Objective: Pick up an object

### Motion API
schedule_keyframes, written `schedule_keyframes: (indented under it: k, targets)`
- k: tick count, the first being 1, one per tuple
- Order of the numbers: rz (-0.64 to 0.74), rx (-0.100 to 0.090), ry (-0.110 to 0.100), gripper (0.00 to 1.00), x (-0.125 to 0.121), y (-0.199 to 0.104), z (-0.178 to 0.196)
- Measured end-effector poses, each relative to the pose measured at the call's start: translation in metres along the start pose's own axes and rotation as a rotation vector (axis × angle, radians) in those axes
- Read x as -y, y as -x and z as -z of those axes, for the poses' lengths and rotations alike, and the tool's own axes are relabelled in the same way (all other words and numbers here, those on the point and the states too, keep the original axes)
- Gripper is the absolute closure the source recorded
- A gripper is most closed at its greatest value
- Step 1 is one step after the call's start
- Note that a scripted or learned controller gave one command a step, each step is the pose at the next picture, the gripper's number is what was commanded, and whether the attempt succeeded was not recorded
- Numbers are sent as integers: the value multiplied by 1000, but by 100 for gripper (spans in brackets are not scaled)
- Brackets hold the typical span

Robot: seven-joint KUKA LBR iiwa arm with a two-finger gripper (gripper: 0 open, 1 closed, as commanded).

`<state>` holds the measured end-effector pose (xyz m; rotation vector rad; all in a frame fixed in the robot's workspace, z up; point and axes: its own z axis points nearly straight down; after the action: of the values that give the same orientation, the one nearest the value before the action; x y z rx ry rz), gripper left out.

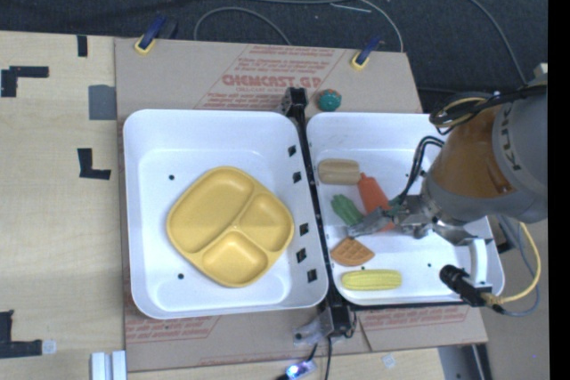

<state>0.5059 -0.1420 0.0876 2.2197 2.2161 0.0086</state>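
The right bin (pixel 401 131) holds a tan bread-like piece (pixel 338 171), an orange-red carrot (pixel 371 190), a green pepper-like piece (pixel 346 209), an orange wedge (pixel 353 254) and a yellow corn cob (pixel 371 280). My gripper (pixel 376 222) reaches in from the right, low over the bin, its tip between the carrot and the green piece and just above the orange wedge. The grey arm with its orange band (pixel 472 165) covers the bin's right side.
The left bin (pixel 142 191) holds a yellow sectioned plate (pixel 230 225). A teal ball (pixel 329 100) lies on the cardboard behind the bins. Cables run across the dark floor at the back, and clips hold the cardboard's far edge.
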Motion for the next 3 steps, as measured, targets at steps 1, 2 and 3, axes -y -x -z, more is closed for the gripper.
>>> schedule_keyframes:
  k: [1, 2, 3]
  targets:
    - [3, 1, 0, 100, 0, -1, 10]
    - [4, 1, -5, 100, -6, -6, 70]
    - [3, 2, -4, 100, -7, -3, 132]
